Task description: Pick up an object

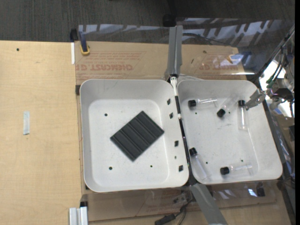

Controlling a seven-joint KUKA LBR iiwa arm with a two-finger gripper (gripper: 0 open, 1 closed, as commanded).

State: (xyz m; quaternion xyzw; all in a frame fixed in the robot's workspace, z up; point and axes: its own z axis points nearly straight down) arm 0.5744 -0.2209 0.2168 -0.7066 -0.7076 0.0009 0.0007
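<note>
1. Nearest the camera, a clear vial with a black cap (pixel 233 170) lies by the near edge of the right bin (pixel 274 165)
2. More capped vials lie in that bin: one by its near-left corner (pixel 196 157), three toward the far edge (pixel 204 102), (pixel 224 108), (pixel 242 114)
3. A dark ribbed pad (pixel 137 135) lies flat at the middle of the left bin (pixel 89 125), turned diagonally
4. The arm's end shows at the right bin's far-right corner, where the gripper (pixel 255 99) is too small and cluttered for me to tell its state
5. Judging by this, nothing is lifted; choosing, grasping and raising an object all remain
</note>
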